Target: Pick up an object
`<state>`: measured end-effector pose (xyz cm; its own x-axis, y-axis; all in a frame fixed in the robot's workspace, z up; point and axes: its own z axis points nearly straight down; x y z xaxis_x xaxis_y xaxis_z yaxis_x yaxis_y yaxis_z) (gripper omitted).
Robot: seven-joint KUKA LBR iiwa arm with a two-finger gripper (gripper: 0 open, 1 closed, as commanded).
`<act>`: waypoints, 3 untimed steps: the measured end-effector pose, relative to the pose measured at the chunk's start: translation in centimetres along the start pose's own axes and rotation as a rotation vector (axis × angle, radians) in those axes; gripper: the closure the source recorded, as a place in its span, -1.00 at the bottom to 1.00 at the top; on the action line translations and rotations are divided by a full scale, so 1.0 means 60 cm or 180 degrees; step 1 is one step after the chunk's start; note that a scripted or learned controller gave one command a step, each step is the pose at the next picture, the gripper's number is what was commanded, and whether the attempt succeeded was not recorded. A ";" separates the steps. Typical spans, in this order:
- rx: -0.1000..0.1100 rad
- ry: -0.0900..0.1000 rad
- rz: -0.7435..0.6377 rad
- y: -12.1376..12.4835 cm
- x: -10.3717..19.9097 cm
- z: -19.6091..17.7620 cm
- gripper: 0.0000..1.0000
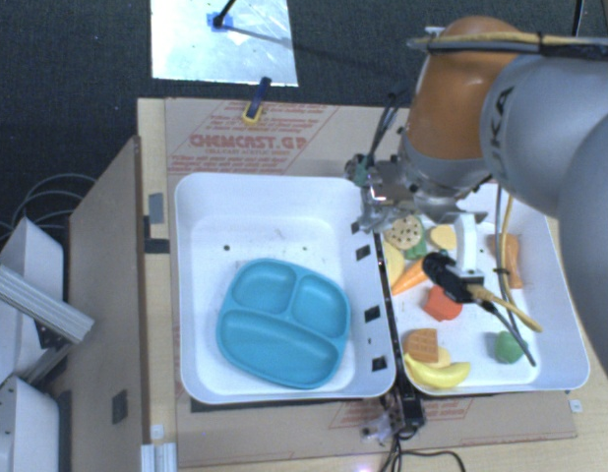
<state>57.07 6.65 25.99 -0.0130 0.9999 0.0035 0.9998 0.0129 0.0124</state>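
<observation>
Arm (520, 96) is reaching in over the right bin (570, 347), wrist hanging above its upper-left corner. Jaws (414, 219) are sitting just above the cracker (404, 232); can't tell their state, wrist is blocking the view. Carrot (410, 276), red block (443, 304), banana (439, 373) and green ball (507, 346) are lying lower in that bin. Blue divided tray (284, 323) is lying in the left bin (201, 214).
</observation>
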 end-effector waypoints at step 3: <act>0.0064 -0.0018 0.0055 -0.073 0.029 0.100 -1.00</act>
<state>52.74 8.35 19.95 0.0043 1.0000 -0.0020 1.0000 -0.0043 -0.0078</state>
